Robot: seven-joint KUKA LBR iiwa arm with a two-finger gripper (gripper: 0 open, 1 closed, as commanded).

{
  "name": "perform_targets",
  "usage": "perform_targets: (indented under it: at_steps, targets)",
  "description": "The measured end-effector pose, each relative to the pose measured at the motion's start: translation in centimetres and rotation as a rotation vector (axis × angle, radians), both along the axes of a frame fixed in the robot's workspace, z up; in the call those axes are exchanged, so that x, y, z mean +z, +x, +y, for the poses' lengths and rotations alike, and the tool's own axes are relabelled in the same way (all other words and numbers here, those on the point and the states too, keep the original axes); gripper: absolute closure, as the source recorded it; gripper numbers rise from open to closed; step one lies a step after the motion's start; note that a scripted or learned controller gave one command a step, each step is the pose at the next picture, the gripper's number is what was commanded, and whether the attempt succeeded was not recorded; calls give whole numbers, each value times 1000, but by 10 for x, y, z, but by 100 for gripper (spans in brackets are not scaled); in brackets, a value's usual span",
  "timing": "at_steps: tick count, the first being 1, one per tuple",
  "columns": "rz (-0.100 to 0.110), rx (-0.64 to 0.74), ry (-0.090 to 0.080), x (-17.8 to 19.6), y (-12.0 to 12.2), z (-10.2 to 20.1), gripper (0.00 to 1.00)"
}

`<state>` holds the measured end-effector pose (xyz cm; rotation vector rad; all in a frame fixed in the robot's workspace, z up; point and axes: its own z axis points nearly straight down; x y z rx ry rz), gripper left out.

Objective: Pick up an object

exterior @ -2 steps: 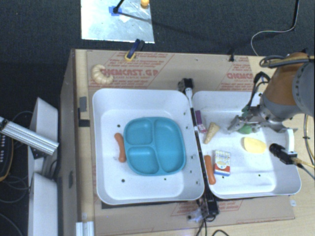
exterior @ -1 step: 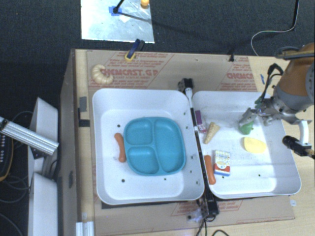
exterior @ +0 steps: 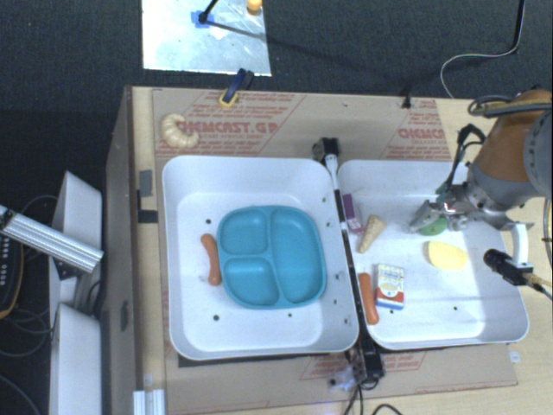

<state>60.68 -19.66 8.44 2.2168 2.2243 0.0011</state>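
My gripper (exterior: 439,218) hangs low over the upper right part of the right bin (exterior: 492,318), on the end of the grey and orange arm (exterior: 510,162). A small green object (exterior: 434,226) lies directly under it, partly hidden by it. A pale yellow rounded piece (exterior: 446,255) lies just below and to the right of the gripper. Further left in the same bin are a tan cone (exterior: 371,232), a purple stick (exterior: 348,208), a small red and white box (exterior: 390,285) and an orange sausage shape (exterior: 370,299).
The left bin (exterior: 186,318) holds a blue divided plate (exterior: 270,256) and a hot dog (exterior: 211,259) to its left. A black divider rail (exterior: 343,240) runs between the bins. A black fitting (exterior: 508,266) sticks out by the right bin's edge.
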Motion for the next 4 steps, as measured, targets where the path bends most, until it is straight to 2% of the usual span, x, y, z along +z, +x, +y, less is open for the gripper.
perform_targets:
  at_steps: [1, 2, 3, 4]
  targets:
    - [0, -2, 0, 12, -33, -3, 0]
    - [0, -3, -1, 0, -63, -6, 0]
    - [-3, 1, -1, 54, -10, -10, 0]
    - [1, 1, 0, -1, 6, -9, 0]
